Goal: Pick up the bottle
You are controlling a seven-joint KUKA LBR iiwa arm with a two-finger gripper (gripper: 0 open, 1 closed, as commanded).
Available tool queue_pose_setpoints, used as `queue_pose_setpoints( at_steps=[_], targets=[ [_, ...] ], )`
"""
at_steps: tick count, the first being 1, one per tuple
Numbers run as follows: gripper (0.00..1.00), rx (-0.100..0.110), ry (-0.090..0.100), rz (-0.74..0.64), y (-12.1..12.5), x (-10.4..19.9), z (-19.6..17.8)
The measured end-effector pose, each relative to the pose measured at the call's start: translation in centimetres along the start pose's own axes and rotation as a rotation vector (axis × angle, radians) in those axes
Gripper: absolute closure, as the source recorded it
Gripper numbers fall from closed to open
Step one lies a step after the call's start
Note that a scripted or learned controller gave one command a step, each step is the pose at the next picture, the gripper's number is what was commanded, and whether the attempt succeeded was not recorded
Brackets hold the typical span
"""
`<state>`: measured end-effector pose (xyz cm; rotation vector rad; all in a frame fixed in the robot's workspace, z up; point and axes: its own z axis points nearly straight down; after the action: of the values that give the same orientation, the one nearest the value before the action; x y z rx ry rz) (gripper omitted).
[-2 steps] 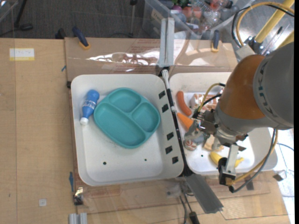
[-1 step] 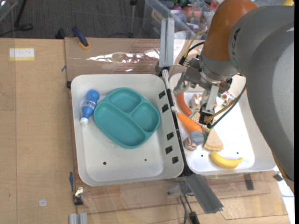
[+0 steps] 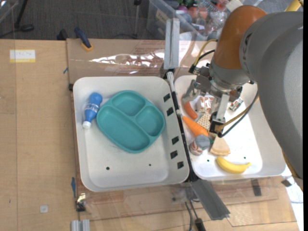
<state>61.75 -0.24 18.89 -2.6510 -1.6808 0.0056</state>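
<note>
The bottle (image 3: 91, 109) is blue with a white cap and lies on its side in the left bin (image 3: 96, 172), against the bin's left wall. It rests just left of a teal divided plate (image 3: 131, 121). My gripper (image 3: 206, 101) hangs over the back of the right bin (image 3: 260, 148), far to the right of the bottle and apart from it. The grey wrist with its orange band covers what lies directly beneath the gripper.
In the right bin lie an orange carrot (image 3: 196, 125), a banana (image 3: 232, 164), a bread slice (image 3: 221, 147) and a small grey piece (image 3: 202, 142). A raised divider (image 3: 174, 129) separates the bins. A clear tub of items (image 3: 202, 6) stands behind.
</note>
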Motion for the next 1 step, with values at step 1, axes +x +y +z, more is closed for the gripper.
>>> queue_pose_setpoints(
  at_steps=[1],
  targets=[
    [0.0, 0.0, 0.0, -0.002, -0.06, 0.13, 0.0]
  ],
)
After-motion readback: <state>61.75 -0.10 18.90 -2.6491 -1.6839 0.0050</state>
